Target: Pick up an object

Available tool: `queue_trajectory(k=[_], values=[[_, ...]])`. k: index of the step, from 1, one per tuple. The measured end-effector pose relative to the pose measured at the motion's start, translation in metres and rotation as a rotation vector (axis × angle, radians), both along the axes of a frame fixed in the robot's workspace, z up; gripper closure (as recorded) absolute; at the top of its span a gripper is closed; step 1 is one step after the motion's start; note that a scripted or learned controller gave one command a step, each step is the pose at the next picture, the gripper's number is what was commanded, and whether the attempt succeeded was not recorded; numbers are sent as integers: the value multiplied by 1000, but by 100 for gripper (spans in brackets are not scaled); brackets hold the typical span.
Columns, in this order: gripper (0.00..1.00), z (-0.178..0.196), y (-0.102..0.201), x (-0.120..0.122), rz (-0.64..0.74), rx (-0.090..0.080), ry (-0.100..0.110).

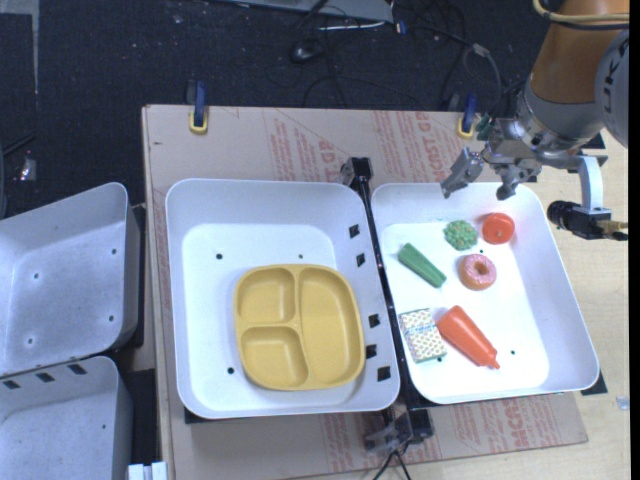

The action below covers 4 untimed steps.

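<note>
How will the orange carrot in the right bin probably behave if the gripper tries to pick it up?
The carrot looks like a smooth plastic toy, so it is probably stiff and light. Its tapered, rounded shape may slip between fingers or roll if nudged. It lies beside the checkered block, which could crowd a grasp on that side.

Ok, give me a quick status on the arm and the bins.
Gripper open, above right bin's far rim, holding nothing. Tomato and broccoli lie nearest. Nothing in the way.
</note>
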State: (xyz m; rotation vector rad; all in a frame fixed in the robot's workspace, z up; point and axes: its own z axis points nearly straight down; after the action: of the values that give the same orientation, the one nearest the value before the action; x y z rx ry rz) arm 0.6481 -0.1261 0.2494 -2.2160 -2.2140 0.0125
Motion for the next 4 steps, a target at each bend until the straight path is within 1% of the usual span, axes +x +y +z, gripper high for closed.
queue_trajectory(k=[1, 2, 3, 4], values=[[0, 8, 0, 2, 2, -2, -12], [0, -51, 5, -7, 1, 0, -7], [0, -115, 5, -8, 0, 0, -6], [0, -158, 5, -8, -1, 0, -12]])
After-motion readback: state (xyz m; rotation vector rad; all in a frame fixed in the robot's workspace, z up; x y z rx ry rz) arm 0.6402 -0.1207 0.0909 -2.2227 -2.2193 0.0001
